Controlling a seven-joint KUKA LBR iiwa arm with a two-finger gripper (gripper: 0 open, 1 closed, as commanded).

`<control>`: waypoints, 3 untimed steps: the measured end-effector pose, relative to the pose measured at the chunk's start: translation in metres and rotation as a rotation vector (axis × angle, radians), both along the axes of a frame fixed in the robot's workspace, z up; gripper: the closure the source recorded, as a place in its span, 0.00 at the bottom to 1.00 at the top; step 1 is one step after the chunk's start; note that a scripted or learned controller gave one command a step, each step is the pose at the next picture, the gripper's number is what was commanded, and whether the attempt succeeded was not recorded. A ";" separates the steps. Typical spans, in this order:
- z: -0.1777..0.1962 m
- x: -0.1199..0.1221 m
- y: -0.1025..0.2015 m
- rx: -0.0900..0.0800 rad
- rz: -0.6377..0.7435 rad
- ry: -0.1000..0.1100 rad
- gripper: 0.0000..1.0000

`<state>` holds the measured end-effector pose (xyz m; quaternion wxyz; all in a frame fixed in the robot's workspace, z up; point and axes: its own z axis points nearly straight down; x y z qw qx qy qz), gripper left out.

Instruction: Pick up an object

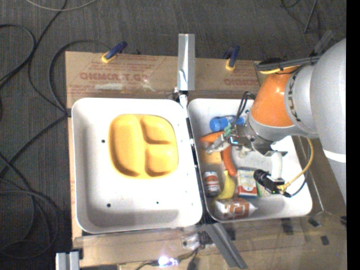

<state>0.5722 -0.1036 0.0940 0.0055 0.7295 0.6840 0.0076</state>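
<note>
My gripper [220, 143] is low in the right bin [301, 204], among the objects at its left side. Right by it lie an orange carrot-like piece [210, 137] and a second orange piece [228, 162]; whether either is touched is unclear. A blue object [220, 122] lies just behind the gripper. Closer to the front of the bin are a small dark can [211, 183], a yellow banana [227, 188], a red and white carton [247, 183] and a brown bottle [236, 208] on its side.
The left bin [90, 207] holds a yellow divided tray [143, 145]. A metal post [185, 61] rises behind the wall between the bins. The grey arm with its orange band [273, 103] covers the right bin's back right part. Cables lie on the floor around the bench.
</note>
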 end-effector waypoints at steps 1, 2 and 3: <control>0.013 0.003 0.001 0.002 0.000 -0.009 1.00; 0.104 0.025 0.016 -0.005 0.011 0.021 1.00; 0.103 0.025 0.016 -0.005 0.010 0.021 0.00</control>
